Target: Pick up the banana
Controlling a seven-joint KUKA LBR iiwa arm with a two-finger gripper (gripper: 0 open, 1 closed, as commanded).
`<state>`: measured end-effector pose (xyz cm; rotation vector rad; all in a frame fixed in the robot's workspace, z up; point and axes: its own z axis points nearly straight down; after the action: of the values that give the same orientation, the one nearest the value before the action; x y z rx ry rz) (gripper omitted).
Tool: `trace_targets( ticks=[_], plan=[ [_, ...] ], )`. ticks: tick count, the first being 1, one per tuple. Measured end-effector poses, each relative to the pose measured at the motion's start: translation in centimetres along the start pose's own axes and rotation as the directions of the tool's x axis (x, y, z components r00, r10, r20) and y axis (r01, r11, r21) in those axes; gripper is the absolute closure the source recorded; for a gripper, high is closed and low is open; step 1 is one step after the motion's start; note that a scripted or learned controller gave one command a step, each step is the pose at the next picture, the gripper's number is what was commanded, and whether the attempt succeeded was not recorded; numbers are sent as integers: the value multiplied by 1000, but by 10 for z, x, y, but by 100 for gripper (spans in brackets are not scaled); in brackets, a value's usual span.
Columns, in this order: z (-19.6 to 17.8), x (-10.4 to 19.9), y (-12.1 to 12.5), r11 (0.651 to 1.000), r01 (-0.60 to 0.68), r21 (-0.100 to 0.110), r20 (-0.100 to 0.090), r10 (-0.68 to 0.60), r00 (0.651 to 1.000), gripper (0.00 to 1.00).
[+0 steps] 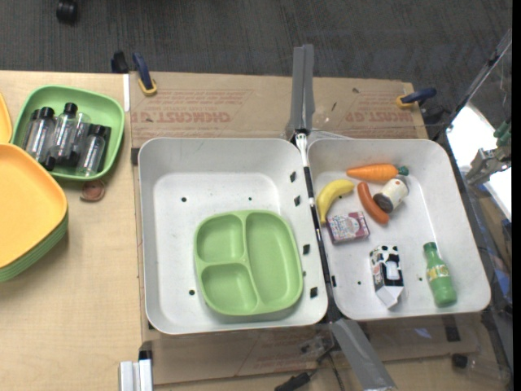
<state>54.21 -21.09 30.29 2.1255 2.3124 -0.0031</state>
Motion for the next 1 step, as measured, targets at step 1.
trace_targets(
  ticks=[1],
  plan=[
    [212, 18, -54, 1000, -16, 1, -3, 16, 1000, 100]
  ],
)
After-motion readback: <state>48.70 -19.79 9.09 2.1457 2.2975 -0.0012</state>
